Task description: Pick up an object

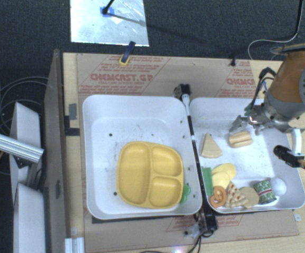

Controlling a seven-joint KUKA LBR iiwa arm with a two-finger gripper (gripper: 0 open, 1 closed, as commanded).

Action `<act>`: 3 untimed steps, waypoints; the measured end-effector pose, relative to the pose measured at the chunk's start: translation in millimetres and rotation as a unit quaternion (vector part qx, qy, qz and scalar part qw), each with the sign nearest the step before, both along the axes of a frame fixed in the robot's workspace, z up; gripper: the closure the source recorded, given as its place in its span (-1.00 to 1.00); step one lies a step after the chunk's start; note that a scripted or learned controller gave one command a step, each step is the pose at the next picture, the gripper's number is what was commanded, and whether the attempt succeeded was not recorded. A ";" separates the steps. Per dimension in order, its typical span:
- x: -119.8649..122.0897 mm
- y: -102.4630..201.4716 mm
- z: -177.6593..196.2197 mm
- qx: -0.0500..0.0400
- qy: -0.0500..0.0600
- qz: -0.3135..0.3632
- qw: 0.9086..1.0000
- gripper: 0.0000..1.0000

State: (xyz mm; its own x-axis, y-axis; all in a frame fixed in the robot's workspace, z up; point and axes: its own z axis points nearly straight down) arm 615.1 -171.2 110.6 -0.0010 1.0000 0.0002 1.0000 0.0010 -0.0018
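At the time of inspection the bench [157, 70] carried two shallow white bins side by side. The left bin [102, 120] held a yellow divided tray [150, 174] lying flat toward its near right part, with a small green item [186, 193] showing just past the tray's right edge against the bin wall.

The right bin [215, 112] held the loose objects. A tan bread-like block [240, 139] lay in the upper middle of that bin. A pale wedge [211, 146] lay just to its lower left, apart from it. Toward the near edge sat a cluster: a yellow rounded piece [223, 175], a pretzel-shaped piece [217, 196], a pizza-like slice [236, 196], a round brown cookie-like piece [249, 196], a green-and-white can [264, 191] on its side, and a white ball [279, 185] beside the can. A green strip [207, 181] lay along the bin's left wall.

The arm [294, 83] reached in from the right. Its gripper [248, 123] stood just above the tan block, very near or touching its upper edge; contact could not be confirmed. The fingers appeared splayed apart, with nothing visibly between them. No object was seen lifted.
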 end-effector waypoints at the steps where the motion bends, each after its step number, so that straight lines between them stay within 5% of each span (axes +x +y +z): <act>1: -14.8 1.1 3.9 0.000 -0.001 0.000 1.000 -1.00; 2: -14.7 11.7 -6.5 0.000 -0.002 0.002 1.000 -1.00; 3: 4.7 -29.8 -26.2 -0.001 -0.003 -0.001 1.000 -1.00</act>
State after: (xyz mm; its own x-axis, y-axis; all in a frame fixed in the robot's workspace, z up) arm 619.8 -201.1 84.4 0.0003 1.0000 -0.0019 1.0000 -0.0003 0.0038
